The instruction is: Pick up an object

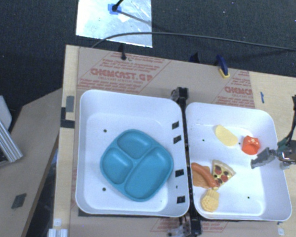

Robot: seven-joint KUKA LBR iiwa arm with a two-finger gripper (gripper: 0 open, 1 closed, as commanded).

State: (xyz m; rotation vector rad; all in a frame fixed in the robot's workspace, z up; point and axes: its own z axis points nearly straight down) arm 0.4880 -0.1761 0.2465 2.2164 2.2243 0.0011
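The pincer (263, 158) hangs at the right bin's (274, 205) right edge, just beside the red toy (250, 144); whether it is open or closed I cannot tell. To pick well, centre above that red toy, clear of the yellow piece (225, 135), then descend straight

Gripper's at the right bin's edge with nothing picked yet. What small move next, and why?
Probably ease the gripper left and slightly up toward the red toy. It is the nearest item, lying just beyond the gripper tip inside the right bin, apart from the yellow piece.
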